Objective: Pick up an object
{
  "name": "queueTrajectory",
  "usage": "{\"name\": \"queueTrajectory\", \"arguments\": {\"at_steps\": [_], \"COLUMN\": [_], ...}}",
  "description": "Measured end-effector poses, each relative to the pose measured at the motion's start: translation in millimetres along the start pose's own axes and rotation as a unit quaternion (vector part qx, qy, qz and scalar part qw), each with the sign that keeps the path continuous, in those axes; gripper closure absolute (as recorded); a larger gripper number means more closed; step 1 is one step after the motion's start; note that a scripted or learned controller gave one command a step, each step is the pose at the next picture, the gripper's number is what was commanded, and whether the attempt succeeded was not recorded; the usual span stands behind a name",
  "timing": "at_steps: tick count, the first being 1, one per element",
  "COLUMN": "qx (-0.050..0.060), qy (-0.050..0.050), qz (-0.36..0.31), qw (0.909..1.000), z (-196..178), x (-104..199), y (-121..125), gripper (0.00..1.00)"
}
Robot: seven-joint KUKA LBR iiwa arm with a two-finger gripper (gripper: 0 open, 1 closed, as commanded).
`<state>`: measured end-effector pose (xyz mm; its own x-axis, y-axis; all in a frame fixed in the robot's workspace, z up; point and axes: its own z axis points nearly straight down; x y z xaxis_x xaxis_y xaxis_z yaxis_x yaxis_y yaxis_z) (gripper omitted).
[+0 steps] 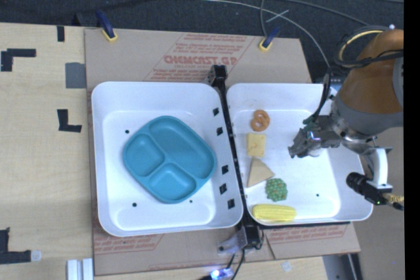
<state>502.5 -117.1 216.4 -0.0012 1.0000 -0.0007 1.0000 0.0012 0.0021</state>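
The claw (303,146) hangs over the right bin (328,96), out in its bare white middle, and it is too dark and small to tell how it stands. The gray arm (371,92) with its orange band comes in from the right. To the left of the claw, near the wall between the bins, sits a row of toy food: a pretzel (260,120) at the top, a yellow cheese square (256,145), a cheese wedge (259,173), green broccoli (276,190), and a corn cob (273,212) at the bottom. None touches the claw. The left bin (115,98) holds a blue plate (169,159) with three parts. Both bins rest on cardboard (197,56) on the counter (39,160).
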Motion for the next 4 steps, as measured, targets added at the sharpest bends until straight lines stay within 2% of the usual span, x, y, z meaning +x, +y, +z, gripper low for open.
{"name": "queueTrajectory", "arguments": {"at_steps": [2, 4], "qx": [0.002, 0.002], "qy": [0.001, 0.001], "qz": [-0.003, -0.003], "qw": [1.0000, 1.0000], "z": [-3, -11], "x": [106, 205], "y": [38, 44], "gripper": [1.00, 1.00]}}
